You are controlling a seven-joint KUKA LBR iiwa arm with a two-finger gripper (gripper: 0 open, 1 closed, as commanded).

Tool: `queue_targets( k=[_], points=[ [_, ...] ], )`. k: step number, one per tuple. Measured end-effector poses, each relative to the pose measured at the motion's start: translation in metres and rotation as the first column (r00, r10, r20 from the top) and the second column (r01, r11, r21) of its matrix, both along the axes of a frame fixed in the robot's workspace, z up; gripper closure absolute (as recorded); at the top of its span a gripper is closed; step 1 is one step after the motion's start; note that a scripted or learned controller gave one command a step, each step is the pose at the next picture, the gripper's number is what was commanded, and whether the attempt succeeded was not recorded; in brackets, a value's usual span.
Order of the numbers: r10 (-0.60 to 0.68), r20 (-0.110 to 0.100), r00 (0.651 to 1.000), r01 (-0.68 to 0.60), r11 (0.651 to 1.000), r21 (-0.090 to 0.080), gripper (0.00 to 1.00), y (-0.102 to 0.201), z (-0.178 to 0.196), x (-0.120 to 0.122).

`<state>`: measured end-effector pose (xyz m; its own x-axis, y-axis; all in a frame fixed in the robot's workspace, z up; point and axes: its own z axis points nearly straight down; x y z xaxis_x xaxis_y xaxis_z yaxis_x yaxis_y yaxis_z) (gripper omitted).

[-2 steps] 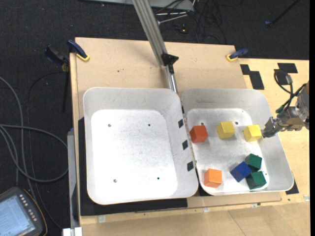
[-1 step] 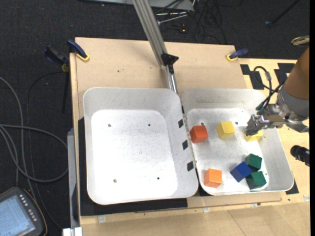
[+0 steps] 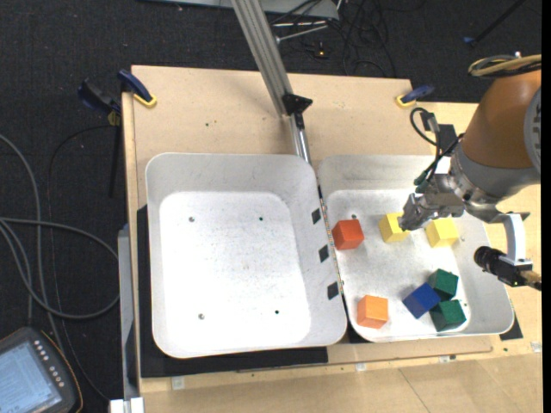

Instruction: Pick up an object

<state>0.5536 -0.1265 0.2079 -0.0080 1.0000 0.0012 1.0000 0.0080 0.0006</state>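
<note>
The right bin (image 3: pixel 370 188) holds several blocks. A yellow block (image 3: pixel 392 228) lies near its middle, and my gripper (image 3: pixel 411 218) hangs right over that block's right edge. A second yellow block (image 3: pixel 442 231) sits just right of the gripper. A red-orange block (image 3: pixel 348 234) lies near the bin's left wall. Toward the front sit an orange block (image 3: pixel 373 311), a blue block (image 3: pixel 422 299) and two green blocks (image 3: pixel 444 282) (image 3: pixel 448 315). The wrist hides the fingertips.
The left bin (image 3: pixel 172 179) stands beside the right one, divided from it by a shared rim with black clips (image 3: pixel 325 252). A metal pole (image 3: pixel 263 46) slants across the bench's back. Clamps (image 3: pixel 138 89) (image 3: pixel 413 95) grip the bench's far corners.
</note>
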Motion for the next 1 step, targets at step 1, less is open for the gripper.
queue_targets(
  k=[1],
  points=[
    [0.0, 0.0, 1.0, 0.0, 1.0, 0.0, 1.0, 0.0521, -0.0065, 0.0129]
  ],
)
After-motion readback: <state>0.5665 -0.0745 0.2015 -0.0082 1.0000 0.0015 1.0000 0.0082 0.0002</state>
